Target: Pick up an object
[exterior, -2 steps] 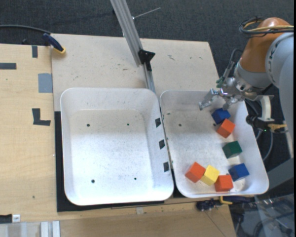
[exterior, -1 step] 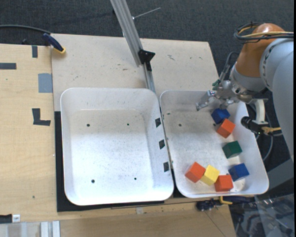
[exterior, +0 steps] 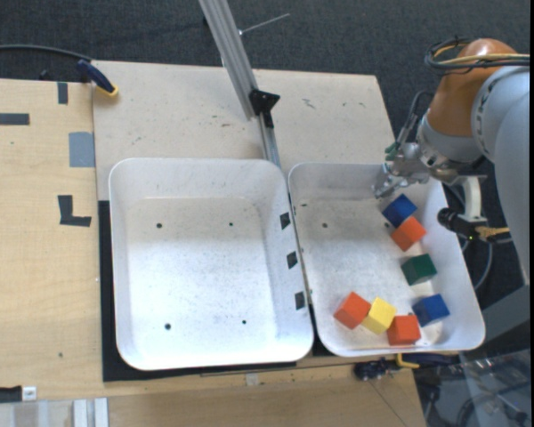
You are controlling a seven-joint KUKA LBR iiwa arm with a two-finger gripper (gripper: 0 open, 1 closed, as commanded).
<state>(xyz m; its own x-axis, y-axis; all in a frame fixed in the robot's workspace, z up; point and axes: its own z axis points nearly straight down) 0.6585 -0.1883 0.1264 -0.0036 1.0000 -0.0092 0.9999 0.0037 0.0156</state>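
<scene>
Blue cube (exterior: 398, 210) lies just below the pincer (exterior: 390, 185) in the right bin (exterior: 338, 238); pincer's state cannot be told.

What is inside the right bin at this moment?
The right bin holds seven cubes: two blue, three orange, one green, one yellow. The gripper hangs over its far end, beside the upper blue cube.
</scene>
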